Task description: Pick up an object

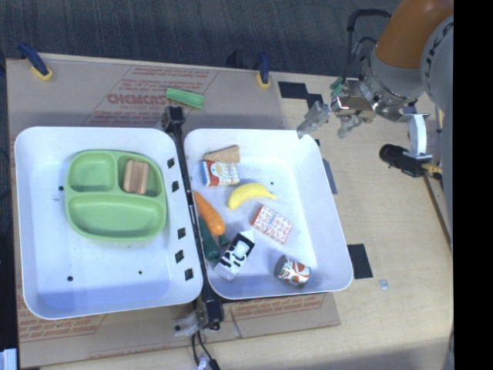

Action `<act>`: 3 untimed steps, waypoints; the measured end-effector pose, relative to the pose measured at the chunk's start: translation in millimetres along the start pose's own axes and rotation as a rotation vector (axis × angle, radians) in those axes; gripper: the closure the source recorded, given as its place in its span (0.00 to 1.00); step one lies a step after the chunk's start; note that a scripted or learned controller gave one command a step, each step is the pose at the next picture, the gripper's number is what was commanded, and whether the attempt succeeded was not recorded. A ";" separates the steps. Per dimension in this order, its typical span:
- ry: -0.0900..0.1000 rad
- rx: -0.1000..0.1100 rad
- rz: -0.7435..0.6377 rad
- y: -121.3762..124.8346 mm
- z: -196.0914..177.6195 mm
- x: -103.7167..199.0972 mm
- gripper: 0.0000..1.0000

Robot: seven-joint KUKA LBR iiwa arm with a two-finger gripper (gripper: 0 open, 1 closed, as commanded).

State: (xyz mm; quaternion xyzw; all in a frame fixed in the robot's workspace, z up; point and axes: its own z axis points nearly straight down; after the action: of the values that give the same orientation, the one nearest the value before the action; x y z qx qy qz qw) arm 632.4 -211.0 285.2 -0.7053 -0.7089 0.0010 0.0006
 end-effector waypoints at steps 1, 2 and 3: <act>0.000 0.000 0.000 0.0 0.0 0.0 0.00; 0.001 0.001 -0.002 -44.2 193.8 21.2 0.00; 0.000 0.000 -0.004 -1.1 193.1 84.8 0.00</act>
State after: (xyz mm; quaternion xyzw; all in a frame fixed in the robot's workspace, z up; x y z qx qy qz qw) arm 630.4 -126.4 92.0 -0.7040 -0.7102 0.0012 0.0007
